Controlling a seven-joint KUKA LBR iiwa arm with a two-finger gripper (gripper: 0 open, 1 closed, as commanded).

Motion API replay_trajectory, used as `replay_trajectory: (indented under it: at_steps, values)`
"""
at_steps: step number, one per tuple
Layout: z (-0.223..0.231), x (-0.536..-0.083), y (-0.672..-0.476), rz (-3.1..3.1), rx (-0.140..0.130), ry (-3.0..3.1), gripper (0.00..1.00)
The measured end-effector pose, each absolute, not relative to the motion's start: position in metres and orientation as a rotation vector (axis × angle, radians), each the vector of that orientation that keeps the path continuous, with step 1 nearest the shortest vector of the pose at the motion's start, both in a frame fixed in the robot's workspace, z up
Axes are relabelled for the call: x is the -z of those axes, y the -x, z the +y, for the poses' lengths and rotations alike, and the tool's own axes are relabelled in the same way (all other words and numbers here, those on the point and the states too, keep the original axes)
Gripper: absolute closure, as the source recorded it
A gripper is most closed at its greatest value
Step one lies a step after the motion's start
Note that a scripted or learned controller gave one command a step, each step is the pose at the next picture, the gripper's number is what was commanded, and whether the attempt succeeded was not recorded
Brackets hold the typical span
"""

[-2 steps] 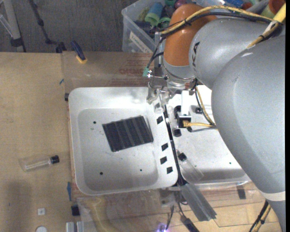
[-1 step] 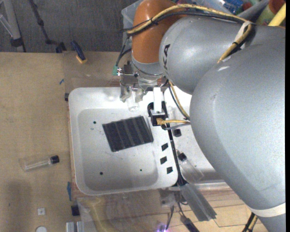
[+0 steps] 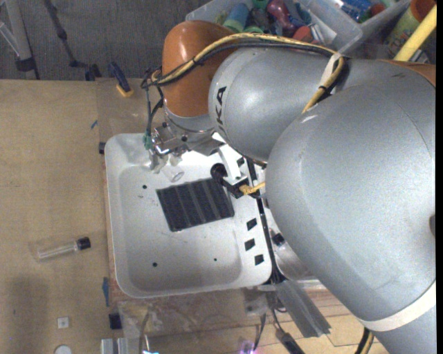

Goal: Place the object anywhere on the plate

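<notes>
Reaching over the white bin (image 3: pixel 131 269), the claw (image 3: pixel 160 156) hangs low; grip apparently indiscernible.

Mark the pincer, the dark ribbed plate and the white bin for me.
pincer (image 3: pixel 163 160): camera view, between its fingertips.
dark ribbed plate (image 3: pixel 195 204): camera view, middle of its top face.
white bin (image 3: pixel 181 266): camera view, bare floor below the plate.

- A clear vial with a black cap (image 3: pixel 60 247) lies on the tan bench surface, left of the bin.
- A box of coloured toys (image 3: pixel 277 15) sits at the far right.
</notes>
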State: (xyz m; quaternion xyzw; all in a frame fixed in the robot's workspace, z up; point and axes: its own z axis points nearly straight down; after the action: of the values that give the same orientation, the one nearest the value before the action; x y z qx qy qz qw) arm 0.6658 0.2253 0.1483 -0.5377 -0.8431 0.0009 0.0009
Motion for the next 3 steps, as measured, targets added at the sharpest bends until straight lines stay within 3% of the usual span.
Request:
replay_trajectory:
  at_steps: [1, 2, 3]
  values:
    - [0.21, -0.24, -0.667, -3.086, 0.006, 0.619, 1.0]
    - [0.224, -0.144, -0.649, -2.913, 0.0, 1.172, 1.0]
    - [0.217, -0.094, -0.588, -2.729, 0.021, 1.584, 1.0]
